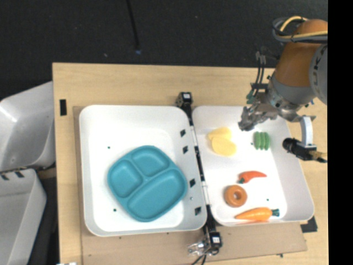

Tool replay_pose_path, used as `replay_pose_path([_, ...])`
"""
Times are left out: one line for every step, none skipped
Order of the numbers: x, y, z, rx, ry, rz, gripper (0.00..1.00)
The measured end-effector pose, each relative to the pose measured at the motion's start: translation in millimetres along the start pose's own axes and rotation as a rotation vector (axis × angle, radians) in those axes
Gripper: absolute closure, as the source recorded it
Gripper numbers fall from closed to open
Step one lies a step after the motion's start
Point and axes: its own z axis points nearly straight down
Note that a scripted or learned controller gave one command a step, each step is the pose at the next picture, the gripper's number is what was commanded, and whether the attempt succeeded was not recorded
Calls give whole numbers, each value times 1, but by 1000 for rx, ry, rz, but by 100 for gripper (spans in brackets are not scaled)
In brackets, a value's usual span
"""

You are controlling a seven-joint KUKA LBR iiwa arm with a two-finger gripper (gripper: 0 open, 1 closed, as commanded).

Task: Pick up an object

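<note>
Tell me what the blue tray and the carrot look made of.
Blue tray: looks like moulded plastic, matte to slightly satin; even teal colour, rounded compartment ridges, soft highlights. Carrot: probably toy plastic or rubber; uniform orange body with a flat green tip and a smooth surface. The view is too coarse to tell hard from soft.

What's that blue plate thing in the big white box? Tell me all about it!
The blue plate is a teal tray with rounded corners, split by raised ridges into three sections: two smaller ones and one larger. It looks like smooth plastic. It lies flat and turned at a slant on the floor of the left bin, toward the near side, with nothing in its sections. It touches only the bin floor, and it sits apart from the toy food in the other bin.
</note>
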Motion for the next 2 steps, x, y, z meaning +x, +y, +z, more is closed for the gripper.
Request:
replay_pose_path([-1, 1, -21, 3, 1, -3, 100])
replay_pose_path([61, -1, -28, 5, 4, -11, 100])
